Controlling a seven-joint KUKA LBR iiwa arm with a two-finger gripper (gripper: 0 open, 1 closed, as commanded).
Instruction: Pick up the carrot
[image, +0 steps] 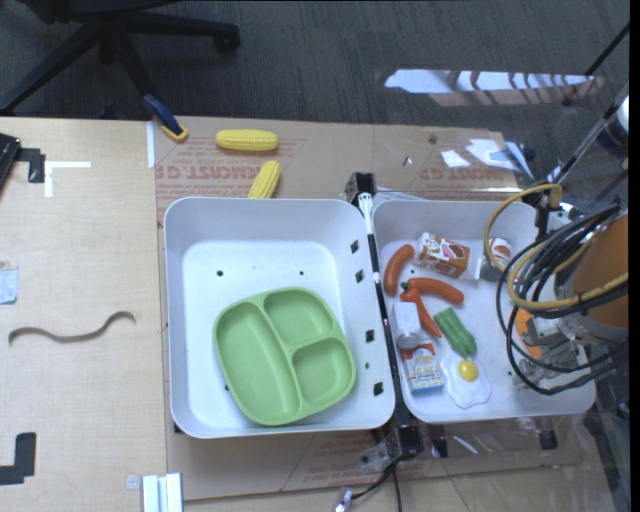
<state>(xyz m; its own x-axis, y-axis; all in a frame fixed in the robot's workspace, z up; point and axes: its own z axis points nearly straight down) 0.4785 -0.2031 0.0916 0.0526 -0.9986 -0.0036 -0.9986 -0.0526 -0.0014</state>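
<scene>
1. Pale wooden bench top (80, 280), with brown cardboard sheet (330, 160) under the bins; dark carpet and a black office-chair base (130, 35) beyond.
2. Loose on the cardboard behind the left bin: two yellow plastic corn cobs (247, 141), near each other.
3. On the bare bench, left: thin grey wavy cord (70, 332).
4. Left shallow white bin (190, 250): holds one green three-compartment plastic tray (285, 355).
5. Right shallow white bin (500, 215): toy food, namely two red sausages (433, 290), slim orange carrot (428, 319) just beside a green vegetable piece (457, 332), fried egg (467, 377), small printed cartons (443, 255).
6. Grey arm with orange band (605, 275) over the right bin's right side, wrapped in black and yellow cables (535, 290); gripper (548, 350) hidden among them, jaw state cannot be told.
</scene>
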